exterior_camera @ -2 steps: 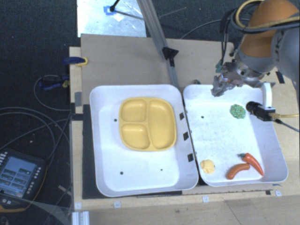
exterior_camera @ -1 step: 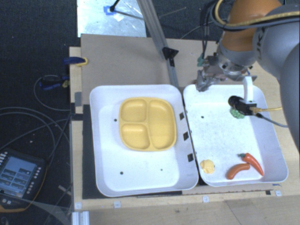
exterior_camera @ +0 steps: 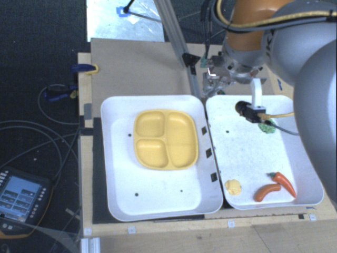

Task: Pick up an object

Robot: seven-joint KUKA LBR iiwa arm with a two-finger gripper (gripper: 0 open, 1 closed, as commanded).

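The small green object (exterior_camera: 268, 127) lies at about 2 o'clock in the right bin (exterior_camera: 247, 157) and looks like the nearest candidate. The gripper (exterior_camera: 211, 84) hangs over that bin's 11 o'clock corner; whether it is released or clenched I cannot tell. It is best to centre above the green piece, then descend straight. The pendant (exterior_camera: 18, 194) screen at 8 o'clock is too small to read.

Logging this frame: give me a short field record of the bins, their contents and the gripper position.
left bin: holds a yellow divided plate
right bin: green item near the top of the view; small yellow piece, orange sausage shape and red-orange pepper shape near the bottom
gripper: over the top end of the seam between the bins
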